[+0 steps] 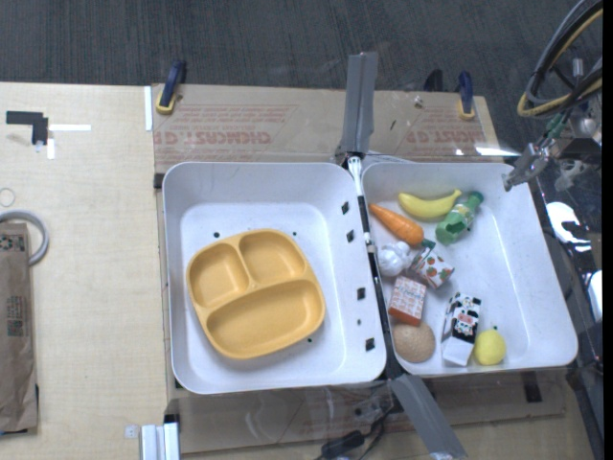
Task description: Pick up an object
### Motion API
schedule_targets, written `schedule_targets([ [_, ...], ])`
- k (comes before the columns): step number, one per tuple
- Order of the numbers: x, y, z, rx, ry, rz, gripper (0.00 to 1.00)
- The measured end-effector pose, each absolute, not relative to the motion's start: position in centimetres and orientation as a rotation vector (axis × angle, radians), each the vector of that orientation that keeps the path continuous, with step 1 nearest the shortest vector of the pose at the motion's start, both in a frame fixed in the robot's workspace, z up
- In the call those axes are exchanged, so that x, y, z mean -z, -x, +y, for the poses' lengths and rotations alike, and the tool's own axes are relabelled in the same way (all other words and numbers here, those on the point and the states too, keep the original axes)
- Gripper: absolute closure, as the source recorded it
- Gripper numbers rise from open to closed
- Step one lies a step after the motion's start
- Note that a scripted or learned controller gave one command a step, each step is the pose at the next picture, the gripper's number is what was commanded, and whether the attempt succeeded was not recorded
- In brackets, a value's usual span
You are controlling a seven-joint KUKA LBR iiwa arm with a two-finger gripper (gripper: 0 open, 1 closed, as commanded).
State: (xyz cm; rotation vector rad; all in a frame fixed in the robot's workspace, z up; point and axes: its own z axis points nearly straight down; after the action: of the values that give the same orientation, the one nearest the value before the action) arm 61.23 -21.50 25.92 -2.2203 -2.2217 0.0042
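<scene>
Objects for picking lie in the right bin (536,286), gripper (533,166) above its far right corner, nothing visibly held; can't tell how wide it's open. Relative to the carrot (397,223): banana (427,202) and green bottle (458,218) right, garlic (392,257) just below, lemon (489,347) far below-right. Left bin (182,286) holds 1 yellow 3-compartment plate (255,292).

Robot shows at far right edge, partly cut off. Metal hand (533,164): silvery-grey, angular, small, detail too fine to read. Above it a bundle of looped cables (567,41), black w/ one yellow, curving in wide arcs. Pale grey/white hardware beside cables, w/ glossy highlights. Fingers not clear enough to judge.
</scene>
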Motion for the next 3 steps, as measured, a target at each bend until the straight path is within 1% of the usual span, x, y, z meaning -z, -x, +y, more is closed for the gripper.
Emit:
schedule_targets([
  [1,-9.8,-59.7,-13.6,0.007,2.244,-2.212,0.0],
  [2,-9.3,-60.3,-12.8,0.0,2.715,-1.588,0.0],
  [3,-8.7,-65.1,-12.5,-0.053,3.0,-0.86,0.0],
])
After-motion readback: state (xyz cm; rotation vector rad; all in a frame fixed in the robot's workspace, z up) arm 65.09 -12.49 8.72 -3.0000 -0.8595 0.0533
